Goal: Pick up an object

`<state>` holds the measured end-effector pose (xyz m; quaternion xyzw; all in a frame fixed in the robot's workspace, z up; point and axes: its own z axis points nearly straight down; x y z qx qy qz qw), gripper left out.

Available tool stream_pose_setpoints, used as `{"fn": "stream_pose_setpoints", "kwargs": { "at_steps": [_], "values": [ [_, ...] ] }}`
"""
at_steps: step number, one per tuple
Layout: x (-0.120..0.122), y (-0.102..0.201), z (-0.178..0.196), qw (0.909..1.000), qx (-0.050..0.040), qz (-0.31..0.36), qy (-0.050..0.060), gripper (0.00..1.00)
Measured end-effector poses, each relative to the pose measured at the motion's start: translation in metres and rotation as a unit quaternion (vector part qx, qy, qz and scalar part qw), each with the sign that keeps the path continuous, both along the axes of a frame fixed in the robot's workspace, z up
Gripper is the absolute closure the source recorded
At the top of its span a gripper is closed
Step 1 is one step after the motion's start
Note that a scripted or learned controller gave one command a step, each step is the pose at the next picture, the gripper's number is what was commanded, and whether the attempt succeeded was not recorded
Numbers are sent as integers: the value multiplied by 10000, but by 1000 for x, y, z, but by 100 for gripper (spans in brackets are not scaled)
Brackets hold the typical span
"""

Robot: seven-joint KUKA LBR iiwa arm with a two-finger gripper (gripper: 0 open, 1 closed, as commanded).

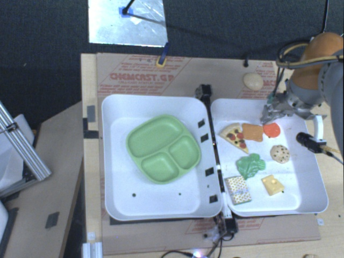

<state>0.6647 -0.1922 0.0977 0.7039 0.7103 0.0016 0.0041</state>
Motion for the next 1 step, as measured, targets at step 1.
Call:
{"fn": "stream_pose_setpoints", "kwargs": {
  "at_steps": [1],
  "values": [
    [-7,-5,54,10000,6,-41,5,100]
  ]
}}
